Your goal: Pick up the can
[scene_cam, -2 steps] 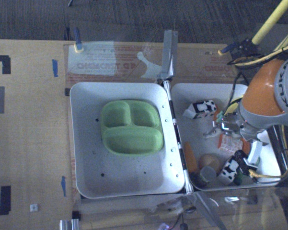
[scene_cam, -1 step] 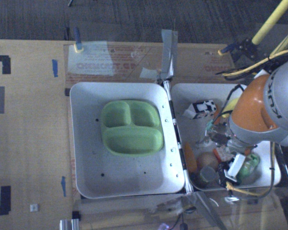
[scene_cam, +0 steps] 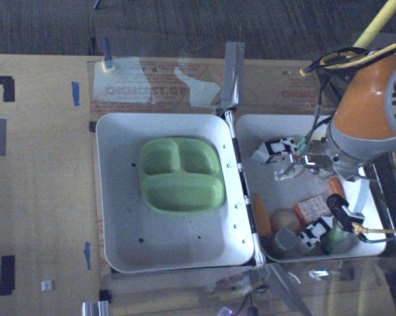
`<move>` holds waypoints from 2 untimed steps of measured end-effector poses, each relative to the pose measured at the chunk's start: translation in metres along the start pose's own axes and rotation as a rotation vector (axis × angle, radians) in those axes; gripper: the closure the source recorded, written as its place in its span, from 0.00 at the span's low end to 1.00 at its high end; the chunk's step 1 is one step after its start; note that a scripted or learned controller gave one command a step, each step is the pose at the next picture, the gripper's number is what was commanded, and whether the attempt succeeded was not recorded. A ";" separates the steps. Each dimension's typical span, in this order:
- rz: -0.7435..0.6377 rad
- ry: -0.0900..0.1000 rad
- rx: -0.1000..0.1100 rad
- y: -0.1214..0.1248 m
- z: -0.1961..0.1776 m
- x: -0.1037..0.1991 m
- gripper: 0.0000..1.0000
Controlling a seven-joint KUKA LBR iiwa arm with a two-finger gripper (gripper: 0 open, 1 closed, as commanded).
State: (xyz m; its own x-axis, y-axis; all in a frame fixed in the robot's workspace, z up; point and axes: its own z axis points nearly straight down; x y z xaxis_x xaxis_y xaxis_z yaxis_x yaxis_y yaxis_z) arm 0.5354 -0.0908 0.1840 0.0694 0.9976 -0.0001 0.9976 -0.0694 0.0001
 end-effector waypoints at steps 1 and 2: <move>0.254 0.000 -0.013 -0.020 0.093 -0.009 0.00; 0.504 0.005 -0.018 -0.036 0.093 -0.029 0.00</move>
State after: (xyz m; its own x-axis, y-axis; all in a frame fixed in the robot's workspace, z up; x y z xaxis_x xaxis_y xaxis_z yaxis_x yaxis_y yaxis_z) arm 0.4974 -0.1171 0.0911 0.5422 0.8402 0.0089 0.8401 -0.5422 0.0161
